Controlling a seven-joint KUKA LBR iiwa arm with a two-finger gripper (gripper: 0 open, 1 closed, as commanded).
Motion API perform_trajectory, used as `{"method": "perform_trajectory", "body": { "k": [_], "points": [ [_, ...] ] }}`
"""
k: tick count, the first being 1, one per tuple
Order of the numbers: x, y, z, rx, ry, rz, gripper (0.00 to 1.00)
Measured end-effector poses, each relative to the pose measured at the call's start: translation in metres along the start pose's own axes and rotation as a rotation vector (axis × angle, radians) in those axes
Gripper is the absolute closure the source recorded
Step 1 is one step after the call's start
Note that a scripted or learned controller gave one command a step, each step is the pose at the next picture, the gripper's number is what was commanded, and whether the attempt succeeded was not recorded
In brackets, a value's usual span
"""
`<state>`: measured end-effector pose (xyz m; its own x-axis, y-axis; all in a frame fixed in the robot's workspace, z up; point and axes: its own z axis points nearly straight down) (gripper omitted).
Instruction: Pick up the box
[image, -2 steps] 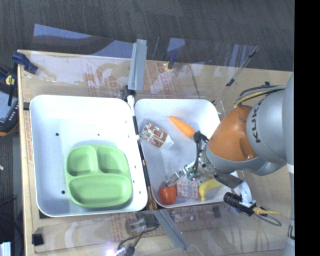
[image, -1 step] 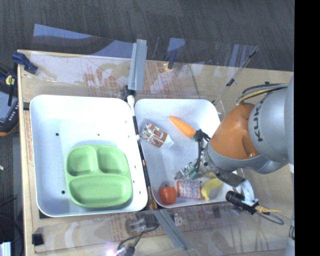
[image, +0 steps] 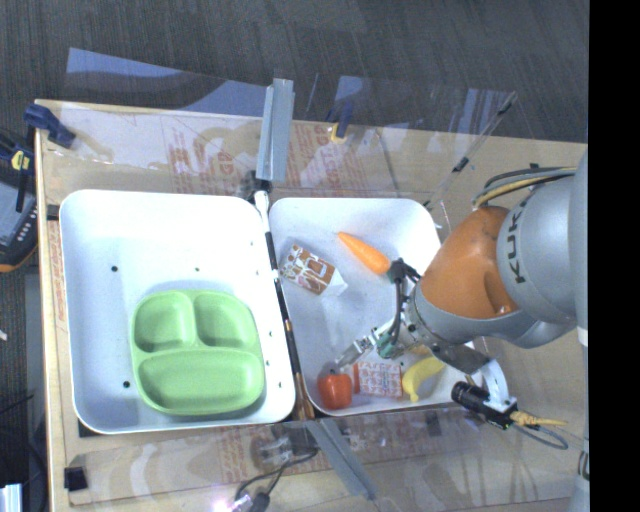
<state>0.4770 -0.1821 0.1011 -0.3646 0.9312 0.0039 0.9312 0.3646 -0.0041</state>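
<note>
Several items are being crowded around the box (image: 381, 379), so the tomato (image: 336, 390) or banana (image: 424, 376) risks being pinched instead, the gripper (image: 372, 345) state being unreadable.

Arm (image: 545, 255): letters "KU" legible on grey casing, upper right, rest of the word cut off. Box (image: 307, 269): brown-and-white printing, too small to read. Packet (image: 380, 380): red markings, not legible. Bench (image: 200, 150): faint reddish print, unreadable.
</note>
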Motion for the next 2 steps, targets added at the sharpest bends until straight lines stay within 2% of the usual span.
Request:
{"method": "perform_trajectory", "body": {
  "k": [1, 2],
  "points": [
    [0.009, 0.003, -0.059, -0.004, -0.004, -0.117, 0.00],
    [-0.012, -0.005, 0.010, -0.001, -0.001, -0.272, 0.00]
  ]
}}
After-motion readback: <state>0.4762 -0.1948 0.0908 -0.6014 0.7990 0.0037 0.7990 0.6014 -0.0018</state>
